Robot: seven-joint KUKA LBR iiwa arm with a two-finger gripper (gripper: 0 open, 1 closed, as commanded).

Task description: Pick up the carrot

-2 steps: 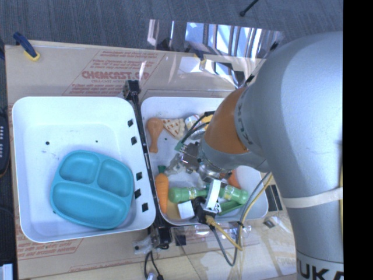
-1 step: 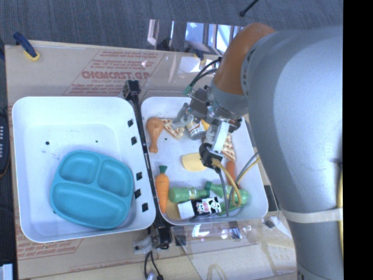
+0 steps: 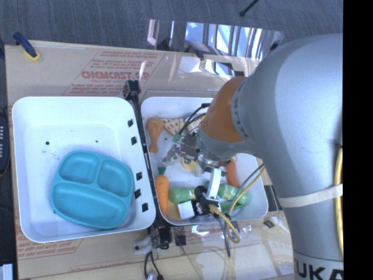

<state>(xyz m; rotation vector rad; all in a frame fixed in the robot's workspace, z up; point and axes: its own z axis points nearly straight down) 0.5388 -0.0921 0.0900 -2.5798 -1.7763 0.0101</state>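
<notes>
Brown cardboard covers the counter (image 3: 70, 69), which carries two white bins side by side. Toward the counter's left edge, the left bin (image 3: 23, 156) holds a blue divided plate (image 3: 90, 188). In the right bin (image 3: 175, 107), the carrot (image 3: 162, 194) lies along the left wall at the near corner, a tan drumstick (image 3: 154, 130) behind it. The grey arm (image 3: 280, 109) reaches over this bin's middle; whether its jaws are open or closed I cannot tell

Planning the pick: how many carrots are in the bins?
1 plainly: the carrot lies by the right bin's left wall. An orange bit under the arm could be another; the arm hides much of that bin.
</notes>
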